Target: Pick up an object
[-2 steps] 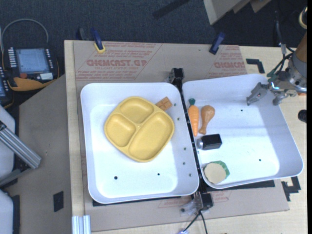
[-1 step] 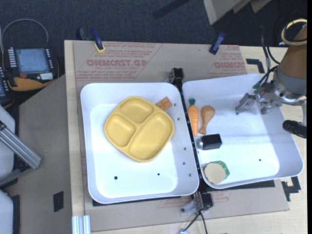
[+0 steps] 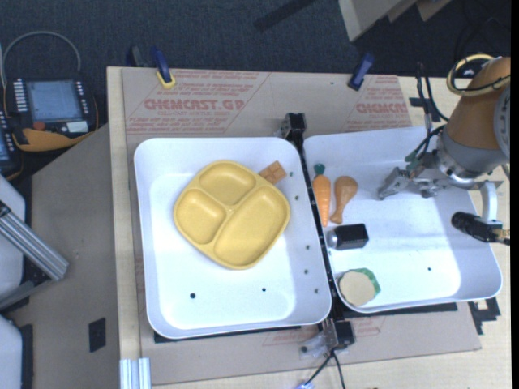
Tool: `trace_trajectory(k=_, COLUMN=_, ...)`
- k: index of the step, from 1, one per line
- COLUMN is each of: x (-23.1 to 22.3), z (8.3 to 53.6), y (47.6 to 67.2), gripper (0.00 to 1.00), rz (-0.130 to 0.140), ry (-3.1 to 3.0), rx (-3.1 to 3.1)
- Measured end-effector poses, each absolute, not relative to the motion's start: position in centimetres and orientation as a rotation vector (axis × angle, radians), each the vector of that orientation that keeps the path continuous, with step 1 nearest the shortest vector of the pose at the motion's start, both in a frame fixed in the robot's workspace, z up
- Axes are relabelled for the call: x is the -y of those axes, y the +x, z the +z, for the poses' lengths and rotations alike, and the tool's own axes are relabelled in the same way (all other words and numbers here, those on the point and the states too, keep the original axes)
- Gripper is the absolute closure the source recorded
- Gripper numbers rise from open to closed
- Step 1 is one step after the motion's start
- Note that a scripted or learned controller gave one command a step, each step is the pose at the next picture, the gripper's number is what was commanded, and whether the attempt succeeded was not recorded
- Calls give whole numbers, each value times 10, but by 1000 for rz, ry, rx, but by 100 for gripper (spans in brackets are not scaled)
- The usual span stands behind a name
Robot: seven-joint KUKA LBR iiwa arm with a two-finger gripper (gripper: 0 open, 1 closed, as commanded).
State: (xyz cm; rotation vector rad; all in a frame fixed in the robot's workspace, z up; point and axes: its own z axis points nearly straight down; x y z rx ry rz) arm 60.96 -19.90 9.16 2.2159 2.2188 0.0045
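1. The bench (image 3: 203,96) is a brown board printed with red lettering, and it carries two shallow white bins side by side.
2. The left bin (image 3: 162,298) holds a yellow divided plate (image 3: 232,214) (three compartments, tilted a little against the bin's back half), with a small brown block (image 3: 273,172) touching the plate's upper right edge.
3. The right bin (image 3: 454,274) holds the smaller items, all gathered near its left wall.
4. The arm (image 3: 478,120) reaches in from the right, its orange band above the grey wrist, over the back right part of the right bin.
5. The gripper (image 3: 399,186) sits low over the right bin's back half, its fingers spread apart with nothing between them, near the tan drumstick but apart from it.
6. An orange carrot (image 3: 322,196) and a tan drumstick (image 3: 344,194) lie just beside each other.
7. A round tan cookie with a green rim (image 3: 358,286) lies at the front left corner.
8. A black block (image 3: 350,235) lies below the carrot.
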Motion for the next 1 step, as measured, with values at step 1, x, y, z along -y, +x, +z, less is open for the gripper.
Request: trace_trajectory(k=1, x=199, z=109, y=614, gripper=100, rz=19, ry=2207, rx=-2210)
